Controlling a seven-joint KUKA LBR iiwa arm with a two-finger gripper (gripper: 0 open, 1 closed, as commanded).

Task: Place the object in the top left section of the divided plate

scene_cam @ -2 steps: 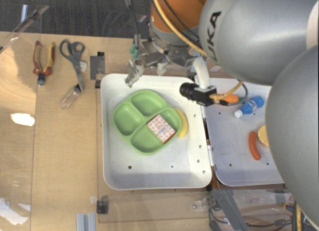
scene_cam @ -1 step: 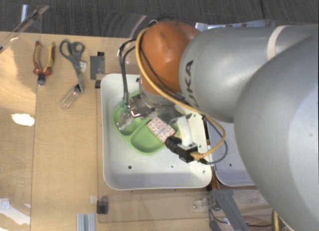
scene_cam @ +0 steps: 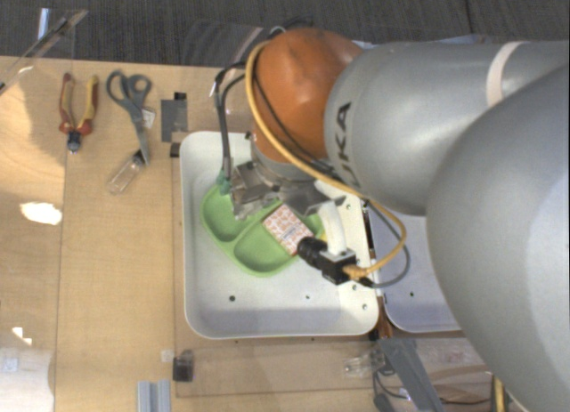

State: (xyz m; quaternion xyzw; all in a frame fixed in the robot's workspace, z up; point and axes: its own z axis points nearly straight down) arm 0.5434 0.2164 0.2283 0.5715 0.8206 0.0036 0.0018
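Green divided plate (scene_cam: 254,246) in the left white bin (scene_cam: 267,312) carries a small patterned packet (scene_cam: 283,226) beside the gripper (scene_cam: 249,195), finger state undeterminable; the packet looks light, thin and pliable, best pinched across its short edges.

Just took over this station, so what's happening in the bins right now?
The KUKA arm reaches in from the right and hangs low over the left white bin, its end effector right above a green divided plate. A small patterned object lies on the plate's near section, beside the end effector. Scissors and pliers lie on the bench to the left.
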